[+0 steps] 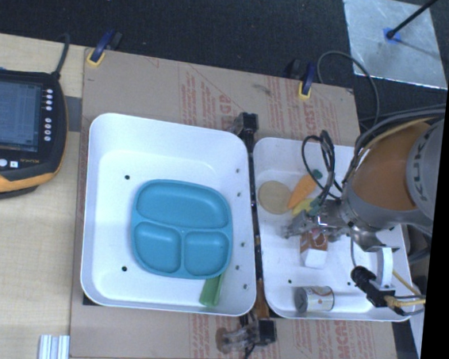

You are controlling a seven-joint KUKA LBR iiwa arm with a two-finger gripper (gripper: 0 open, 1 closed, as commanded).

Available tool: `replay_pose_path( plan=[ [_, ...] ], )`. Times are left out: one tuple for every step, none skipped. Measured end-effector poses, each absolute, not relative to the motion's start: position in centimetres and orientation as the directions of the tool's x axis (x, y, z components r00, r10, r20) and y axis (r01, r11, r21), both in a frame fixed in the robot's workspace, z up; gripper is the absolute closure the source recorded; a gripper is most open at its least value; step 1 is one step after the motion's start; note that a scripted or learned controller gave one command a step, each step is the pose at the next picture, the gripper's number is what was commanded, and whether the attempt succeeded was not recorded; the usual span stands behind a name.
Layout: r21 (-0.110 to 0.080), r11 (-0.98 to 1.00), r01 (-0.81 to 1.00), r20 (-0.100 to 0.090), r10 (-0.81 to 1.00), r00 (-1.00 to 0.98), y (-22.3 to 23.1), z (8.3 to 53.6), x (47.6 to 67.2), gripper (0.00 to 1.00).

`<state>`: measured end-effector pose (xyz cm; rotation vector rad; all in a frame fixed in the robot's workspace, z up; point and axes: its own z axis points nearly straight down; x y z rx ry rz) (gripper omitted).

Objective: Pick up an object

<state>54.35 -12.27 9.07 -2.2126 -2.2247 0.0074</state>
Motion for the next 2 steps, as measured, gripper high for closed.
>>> replay_pose_path(
  plan=[
    [-0.006, 0.009, 1.000, -0.003, 1.000, -0.009, -12.4, 10.2, 54.4, 1.00],
    [-0.001, 0.007, 1.000, 0.000, 1.000, -0.007, -6.3, 19.3, 52.7, 1.00]
  ],
)
